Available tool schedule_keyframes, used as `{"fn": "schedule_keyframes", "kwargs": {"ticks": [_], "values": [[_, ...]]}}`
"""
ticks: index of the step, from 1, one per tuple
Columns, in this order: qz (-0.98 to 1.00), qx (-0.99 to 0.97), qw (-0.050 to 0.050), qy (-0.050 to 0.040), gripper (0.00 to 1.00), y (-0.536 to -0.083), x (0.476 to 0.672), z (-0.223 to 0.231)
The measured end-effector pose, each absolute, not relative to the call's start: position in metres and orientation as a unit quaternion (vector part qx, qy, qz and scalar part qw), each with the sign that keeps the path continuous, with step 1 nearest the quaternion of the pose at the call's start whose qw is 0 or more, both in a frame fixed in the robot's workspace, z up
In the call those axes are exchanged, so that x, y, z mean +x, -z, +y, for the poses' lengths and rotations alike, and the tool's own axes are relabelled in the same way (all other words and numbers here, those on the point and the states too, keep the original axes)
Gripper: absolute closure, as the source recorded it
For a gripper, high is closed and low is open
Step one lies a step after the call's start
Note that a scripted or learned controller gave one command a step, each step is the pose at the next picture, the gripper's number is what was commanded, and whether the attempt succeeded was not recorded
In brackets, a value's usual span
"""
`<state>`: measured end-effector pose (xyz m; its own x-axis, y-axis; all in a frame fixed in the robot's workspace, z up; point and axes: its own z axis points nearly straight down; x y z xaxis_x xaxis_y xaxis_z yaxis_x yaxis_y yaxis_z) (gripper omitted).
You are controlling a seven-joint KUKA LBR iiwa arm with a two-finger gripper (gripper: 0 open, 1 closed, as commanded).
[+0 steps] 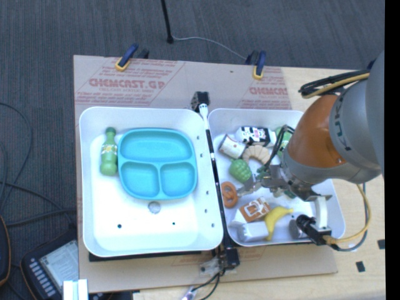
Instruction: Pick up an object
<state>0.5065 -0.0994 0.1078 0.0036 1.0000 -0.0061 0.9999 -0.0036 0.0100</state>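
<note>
My gripper [264, 181] hangs low over the middle of the right bin [337, 220], under the orange wrist band. Just left of it lie a green bumpy fruit [240, 169] and an orange pretzel-shaped piece [229, 194]. Right below it sit an orange-and-white box [254, 210] and a yellow banana [275, 219]. A white block [249, 231] rests at the bin's front. Behind the gripper are a beige croissant-like piece [256, 154], a white and brown piece [229, 146] and a black-and-white carton [252, 134]. The arm hides the bin's right part.
The left bin [100, 230] holds a blue divided plate [157, 163], a green bottle [109, 152] along its left side and a small grey disc [154, 207]. A black clamp [200, 100] sits at the ridge between the bins.
</note>
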Motion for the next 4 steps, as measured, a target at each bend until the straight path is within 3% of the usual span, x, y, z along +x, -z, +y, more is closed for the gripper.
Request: {"fn": "schedule_keyframes", "kwargs": {"ticks": [1, 2, 3, 4], "values": [[0.706, 0.708, 0.005, -0.0012, 1.0, -0.117, 0.507, -0.099], [0.706, 0.708, 0.005, -0.0012, 0.0, -0.117, 0.507, -0.099], [0.707, 0.707, 0.005, -0.0025, 0.0, -0.088, 0.488, -0.099], [0.706, 0.708, 0.012, -0.0038, 1.0, -0.1, 0.491, -0.102]]}}
